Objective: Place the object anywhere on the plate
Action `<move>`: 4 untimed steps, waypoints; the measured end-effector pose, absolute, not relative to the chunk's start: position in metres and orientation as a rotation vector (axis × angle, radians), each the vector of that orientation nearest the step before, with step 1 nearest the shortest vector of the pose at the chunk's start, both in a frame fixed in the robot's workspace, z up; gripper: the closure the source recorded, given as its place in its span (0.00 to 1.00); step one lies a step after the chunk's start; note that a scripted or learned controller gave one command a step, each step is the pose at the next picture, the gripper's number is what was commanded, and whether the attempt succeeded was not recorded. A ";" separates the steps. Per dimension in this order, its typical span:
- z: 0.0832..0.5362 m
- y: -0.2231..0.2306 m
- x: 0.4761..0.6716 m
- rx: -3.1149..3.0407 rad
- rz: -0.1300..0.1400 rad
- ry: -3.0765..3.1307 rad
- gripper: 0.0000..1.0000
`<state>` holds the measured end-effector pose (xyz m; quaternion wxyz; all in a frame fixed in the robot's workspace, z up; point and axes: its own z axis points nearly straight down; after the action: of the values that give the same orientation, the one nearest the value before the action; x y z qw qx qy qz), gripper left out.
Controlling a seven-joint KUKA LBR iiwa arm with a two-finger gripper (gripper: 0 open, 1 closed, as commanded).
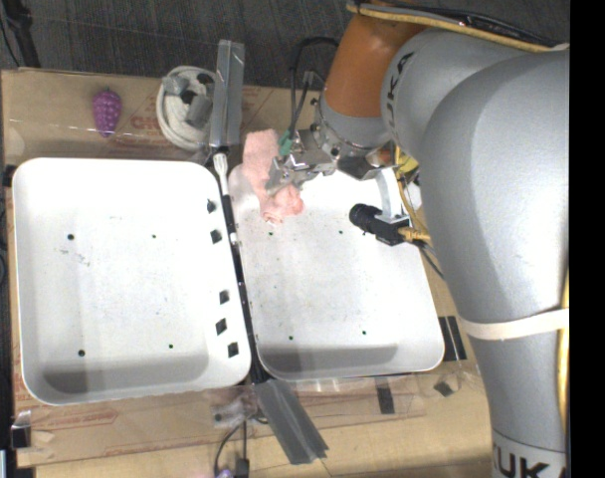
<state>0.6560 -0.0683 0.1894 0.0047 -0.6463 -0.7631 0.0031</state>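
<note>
Brown cardboard bench carries two shallow white plastic bins, left and right. At the right bin's far-left corner lies a soft, lumpy pink object, its long axis running from the far rim toward the bin's middle. On it sits the metal two-finger gripper; whether it grasps the object, I cannot tell.

The big grey arm comes in from the right side of the desk and takes up most of that side. It bends toward the far edge. An orange band wraps around it just above the wrist. Below the band sits a grey wrist part. The small metal hand sticks out from the wrist and points left and down, near the far edge. The hand looks tiny next to the fat arm.
</note>
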 end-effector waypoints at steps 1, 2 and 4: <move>0.230 -0.067 0.656 -2.017 0.004 -2.404 1.00; 0.227 -0.019 0.623 -1.488 0.006 -2.760 1.00; 0.236 0.063 0.574 -0.281 0.003 -3.124 1.00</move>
<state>0.5741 0.0625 0.2363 0.0024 -0.0894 -0.9960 0.0009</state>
